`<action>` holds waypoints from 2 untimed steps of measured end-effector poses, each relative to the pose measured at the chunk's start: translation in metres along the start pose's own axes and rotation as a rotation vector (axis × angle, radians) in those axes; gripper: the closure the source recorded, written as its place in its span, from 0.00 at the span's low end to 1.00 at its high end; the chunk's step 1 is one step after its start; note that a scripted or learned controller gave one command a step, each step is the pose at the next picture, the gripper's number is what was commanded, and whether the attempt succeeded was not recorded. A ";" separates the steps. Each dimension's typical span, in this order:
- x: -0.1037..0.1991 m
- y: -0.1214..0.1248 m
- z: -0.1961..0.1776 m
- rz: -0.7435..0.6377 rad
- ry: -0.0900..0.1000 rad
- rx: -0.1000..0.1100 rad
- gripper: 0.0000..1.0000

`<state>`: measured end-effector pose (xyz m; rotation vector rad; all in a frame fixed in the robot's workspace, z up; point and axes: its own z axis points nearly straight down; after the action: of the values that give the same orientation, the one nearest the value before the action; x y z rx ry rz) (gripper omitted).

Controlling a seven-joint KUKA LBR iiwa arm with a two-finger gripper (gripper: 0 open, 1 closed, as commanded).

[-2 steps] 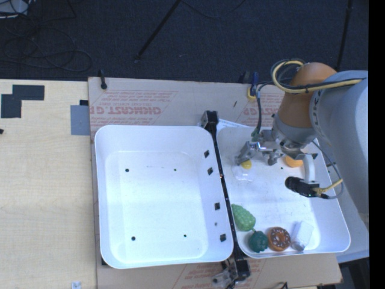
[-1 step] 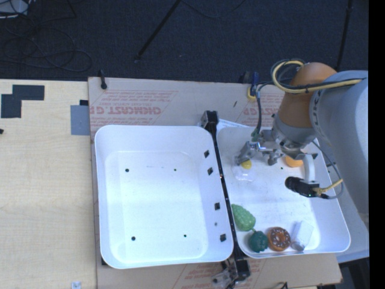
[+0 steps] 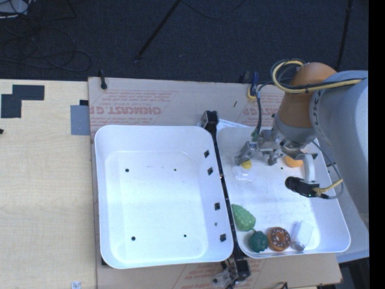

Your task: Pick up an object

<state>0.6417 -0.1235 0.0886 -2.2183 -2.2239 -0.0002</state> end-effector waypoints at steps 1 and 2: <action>0.000 0.000 0.000 0.000 0.000 0.000 0.00; 0.000 0.000 0.000 0.000 0.000 0.000 0.00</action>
<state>0.6417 -0.1235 0.0886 -2.2183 -2.2239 -0.0002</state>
